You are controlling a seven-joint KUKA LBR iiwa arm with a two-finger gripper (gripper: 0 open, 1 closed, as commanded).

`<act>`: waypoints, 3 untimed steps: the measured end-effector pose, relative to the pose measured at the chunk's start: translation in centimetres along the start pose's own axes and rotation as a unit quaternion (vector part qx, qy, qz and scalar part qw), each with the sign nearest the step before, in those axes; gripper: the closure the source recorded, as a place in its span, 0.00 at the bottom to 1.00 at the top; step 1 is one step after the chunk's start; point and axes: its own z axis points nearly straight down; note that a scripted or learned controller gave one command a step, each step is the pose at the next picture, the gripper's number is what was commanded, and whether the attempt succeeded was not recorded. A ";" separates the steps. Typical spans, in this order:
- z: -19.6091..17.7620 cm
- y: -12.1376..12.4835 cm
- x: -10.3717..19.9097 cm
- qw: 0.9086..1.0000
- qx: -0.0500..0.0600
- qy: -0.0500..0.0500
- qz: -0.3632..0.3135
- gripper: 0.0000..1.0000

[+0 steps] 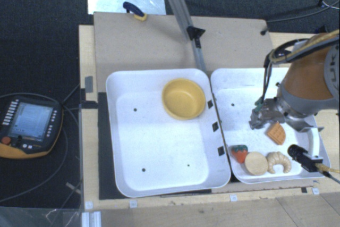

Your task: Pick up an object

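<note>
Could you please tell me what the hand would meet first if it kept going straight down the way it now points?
Probably the right bin's white floor just left of the orange cracker; the hand hangs there, though depth is unclear.

My arm [311, 80] reaches in from the right, its orange band uppermost above the grey wrist. My gripper [258, 117] sits at the left end of the wrist, low and pointing left. Finger spacing cannot be determined from this angle.

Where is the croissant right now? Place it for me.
The croissant lies in the right bin, near its front right corner, right beside the round biscuit and in front of the orange cracker.
</note>
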 end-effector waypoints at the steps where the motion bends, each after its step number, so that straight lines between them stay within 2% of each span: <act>1: -4.6 0.8 0.4 1.000 0.000 0.000 0.000 1.00; 2: -8.9 0.4 0.5 1.000 0.000 0.000 0.000 1.00; 3: -9.3 2.0 5.0 1.000 0.002 0.001 -0.002 1.00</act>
